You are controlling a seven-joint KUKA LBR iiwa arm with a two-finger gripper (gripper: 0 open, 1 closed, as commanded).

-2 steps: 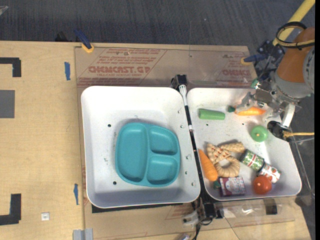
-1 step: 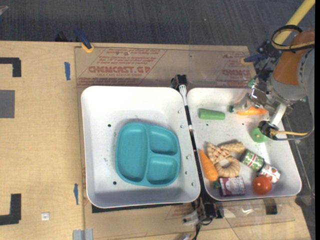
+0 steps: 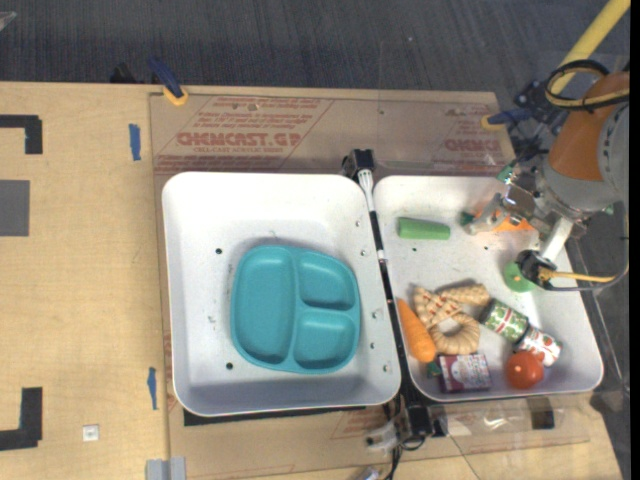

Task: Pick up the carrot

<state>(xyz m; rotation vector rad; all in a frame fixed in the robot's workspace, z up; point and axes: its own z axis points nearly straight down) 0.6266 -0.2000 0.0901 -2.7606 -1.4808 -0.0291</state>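
Note:
The carrot (image 3: 415,330) is orange and tapered. It lies against the left wall of the right bin (image 3: 590,340), pointing toward the front, beside a pile of tan pretzel-like food (image 3: 452,313). My gripper (image 3: 497,211) hovers over the bin's far right corner, well behind and to the right of the carrot. A small orange piece (image 3: 516,225) shows just below the gripper; whether it touches the gripper is unclear.
The right bin also holds a green block (image 3: 423,229), a small green round thing (image 3: 520,272), a green-labelled can (image 3: 504,320), a red and white can (image 3: 541,345), a tomato (image 3: 524,369) and a purple jar (image 3: 464,371). A teal divided plate (image 3: 297,308) sits in the left bin (image 3: 195,268).

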